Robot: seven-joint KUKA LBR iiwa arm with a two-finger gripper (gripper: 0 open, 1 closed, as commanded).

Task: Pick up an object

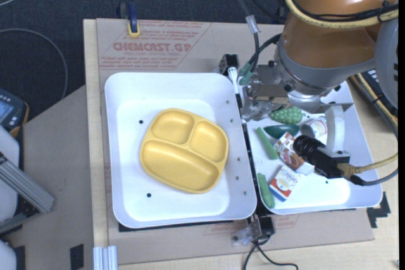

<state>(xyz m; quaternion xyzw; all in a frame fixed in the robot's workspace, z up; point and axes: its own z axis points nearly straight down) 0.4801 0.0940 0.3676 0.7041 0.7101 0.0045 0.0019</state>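
Nearby, green pieces point(286, 115) and a red-white packet point(283, 185) crowd the fingers point(256, 104), whose spread I cannot tell.

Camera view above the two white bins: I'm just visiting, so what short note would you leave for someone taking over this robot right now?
Gripper: low over the upper-left corner of the right white bin; grip unclear, no object seen in it.
Things: yellow three-compartment plastic plate lies in the left white bin. A green knobbly piece, a green stick and a red-and-white packet lie among the right bin's clutter.
Done: nothing picked up yet.
Left: the whole pick.
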